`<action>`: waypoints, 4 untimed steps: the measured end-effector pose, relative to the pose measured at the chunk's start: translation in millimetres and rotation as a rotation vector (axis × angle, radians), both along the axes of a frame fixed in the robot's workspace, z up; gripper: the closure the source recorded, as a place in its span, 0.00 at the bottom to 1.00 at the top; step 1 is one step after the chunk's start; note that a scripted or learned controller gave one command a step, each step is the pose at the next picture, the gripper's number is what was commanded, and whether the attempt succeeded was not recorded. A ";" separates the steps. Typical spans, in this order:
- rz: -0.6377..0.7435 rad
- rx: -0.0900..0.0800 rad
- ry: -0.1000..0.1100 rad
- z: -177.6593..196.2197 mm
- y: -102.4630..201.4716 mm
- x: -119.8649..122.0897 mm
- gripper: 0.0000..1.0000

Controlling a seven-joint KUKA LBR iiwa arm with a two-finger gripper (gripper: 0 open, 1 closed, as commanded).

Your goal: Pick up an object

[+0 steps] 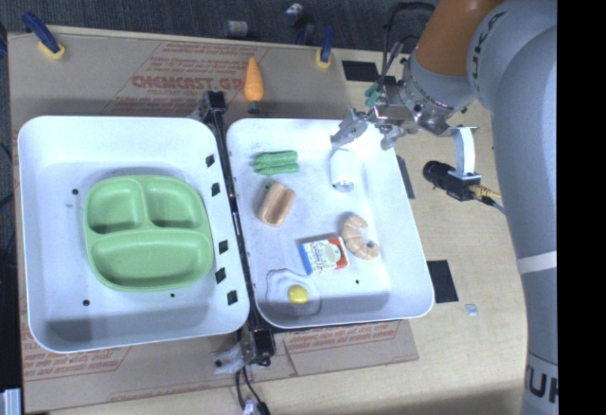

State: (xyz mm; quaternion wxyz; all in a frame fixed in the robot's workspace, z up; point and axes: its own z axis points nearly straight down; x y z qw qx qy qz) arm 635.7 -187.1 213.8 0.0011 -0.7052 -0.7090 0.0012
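The gripper [367,127] hangs over the upper right rim of the right bin [402,243], right of the frame's centre. Its two fingers stand spread apart, one pointing left toward the bin and one to the right, with nothing between them. Just below the left finger [347,131], a small white object [343,169] lies on the bin floor; what it is cannot be told.

Further left in that bin lie a green bean pod [276,161] and, below it, a tan bread roll [276,204]. Toward the bin's lower right sits a shrimp-like toy [360,237], with a small red and blue packet [324,255] just beside it on the left. A fried egg toy [294,291] rests at the bin's lower edge.

The left bin [47,214] holds a green divided plate [147,233]. Above the bins, on the cardboard [170,72], stands an orange carrot toy [253,80]. The grey arm [530,148] with its orange band [454,15] fills the right side of the frame.
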 end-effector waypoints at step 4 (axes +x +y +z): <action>0.001 0.001 0.004 -66.2 65.9 -75.6 0.00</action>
